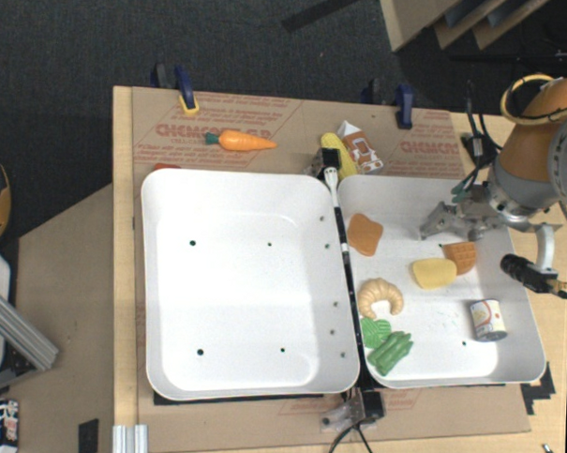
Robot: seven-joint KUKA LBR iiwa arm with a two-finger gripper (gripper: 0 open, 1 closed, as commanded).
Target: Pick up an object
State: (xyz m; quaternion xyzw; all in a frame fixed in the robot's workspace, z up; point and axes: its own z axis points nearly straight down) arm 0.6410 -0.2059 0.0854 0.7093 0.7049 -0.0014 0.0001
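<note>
The left bin (234, 284) has lots of flat white floor with no toys on it, so there is wide room to reach down there. The right bin (512, 358) is crowded. A brown toy (365, 234), a croissant (381, 296) and green beans (387, 347) sit close along its left wall. A yellow block (434, 273) and an orange waffle piece (460, 255) touch in the middle, right under the end effector (457, 224). A small can (487, 320) lies near the right side. Some bare floor shows between the can and the beans. A carrot (242, 142) lies on the worktop (122, 261) behind the bins.
</note>
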